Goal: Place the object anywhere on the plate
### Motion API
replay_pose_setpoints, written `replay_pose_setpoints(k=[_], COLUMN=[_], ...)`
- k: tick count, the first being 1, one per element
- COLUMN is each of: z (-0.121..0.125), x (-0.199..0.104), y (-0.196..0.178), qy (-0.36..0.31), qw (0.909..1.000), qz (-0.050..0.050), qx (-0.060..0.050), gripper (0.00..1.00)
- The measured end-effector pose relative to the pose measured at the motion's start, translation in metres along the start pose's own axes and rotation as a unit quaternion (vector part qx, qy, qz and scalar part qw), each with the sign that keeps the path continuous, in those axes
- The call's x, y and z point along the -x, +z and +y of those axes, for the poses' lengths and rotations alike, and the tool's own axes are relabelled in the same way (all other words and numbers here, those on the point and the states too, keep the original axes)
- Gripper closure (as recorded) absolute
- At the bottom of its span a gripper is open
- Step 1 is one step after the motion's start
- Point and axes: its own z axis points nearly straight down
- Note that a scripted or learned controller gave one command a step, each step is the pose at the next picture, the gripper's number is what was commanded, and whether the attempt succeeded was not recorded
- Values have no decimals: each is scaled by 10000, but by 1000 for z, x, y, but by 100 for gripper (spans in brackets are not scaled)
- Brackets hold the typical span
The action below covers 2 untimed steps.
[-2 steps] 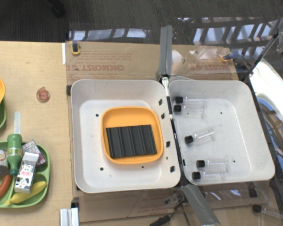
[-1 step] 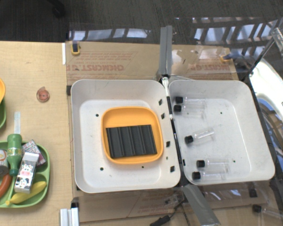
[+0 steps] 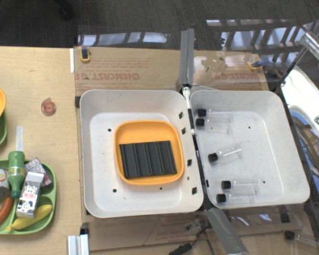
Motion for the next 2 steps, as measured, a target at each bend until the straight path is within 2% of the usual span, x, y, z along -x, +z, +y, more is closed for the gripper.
replay_pose_setpoints(k=[1,2], z=[-4,-4], x=[11,10], y=[1,1], qy=[-1872,-3560], qw=[9823,9345], qz=[-5,-9], qx=[6,11], gripper=[100,100])
